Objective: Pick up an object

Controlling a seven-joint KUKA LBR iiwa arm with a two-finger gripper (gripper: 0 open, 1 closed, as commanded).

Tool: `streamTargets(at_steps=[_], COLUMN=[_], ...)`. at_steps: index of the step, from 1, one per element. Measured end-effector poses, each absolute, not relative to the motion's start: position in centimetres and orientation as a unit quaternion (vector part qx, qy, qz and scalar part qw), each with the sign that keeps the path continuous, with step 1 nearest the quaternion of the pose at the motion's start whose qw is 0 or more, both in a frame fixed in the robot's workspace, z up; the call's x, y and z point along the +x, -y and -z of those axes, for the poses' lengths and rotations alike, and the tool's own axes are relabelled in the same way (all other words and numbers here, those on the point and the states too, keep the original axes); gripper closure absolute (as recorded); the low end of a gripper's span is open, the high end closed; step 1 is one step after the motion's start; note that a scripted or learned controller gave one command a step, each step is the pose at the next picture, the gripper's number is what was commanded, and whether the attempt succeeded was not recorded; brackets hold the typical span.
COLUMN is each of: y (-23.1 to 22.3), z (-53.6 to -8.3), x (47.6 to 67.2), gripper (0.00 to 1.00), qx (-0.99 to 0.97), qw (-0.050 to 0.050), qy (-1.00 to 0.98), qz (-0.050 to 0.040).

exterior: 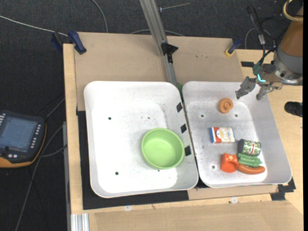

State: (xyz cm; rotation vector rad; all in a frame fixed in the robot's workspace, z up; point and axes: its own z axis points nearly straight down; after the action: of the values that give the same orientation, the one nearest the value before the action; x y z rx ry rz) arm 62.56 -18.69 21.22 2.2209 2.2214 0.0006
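Observation:
My gripper (253,91) hangs over the far edge of the right bin (269,124), fingers spread apart and nothing between them. Just below and left of it lies a small orange round object (225,105). Further toward the front sits a small white carton with red and blue print (222,134). A green can (249,147) lies on its side near the front right, with a red cup (229,162) and a red-and-green pepper-like piece (250,168) beside it.
The left bin (110,129) holds a light green bowl (162,148). A metal pole (155,23) rises at the back between the bins. Black clips (183,128) sit along the seam between the bins. A teach pendant (19,136) lies off the bench at left.

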Motion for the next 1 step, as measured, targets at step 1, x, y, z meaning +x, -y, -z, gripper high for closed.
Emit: streamTargets(at_steps=[1], y=[18.69], z=[-21.22], x=[62.56], gripper=[0.0], qx=[0.707], qw=[0.0], qy=[-0.707], qz=[-0.0002])
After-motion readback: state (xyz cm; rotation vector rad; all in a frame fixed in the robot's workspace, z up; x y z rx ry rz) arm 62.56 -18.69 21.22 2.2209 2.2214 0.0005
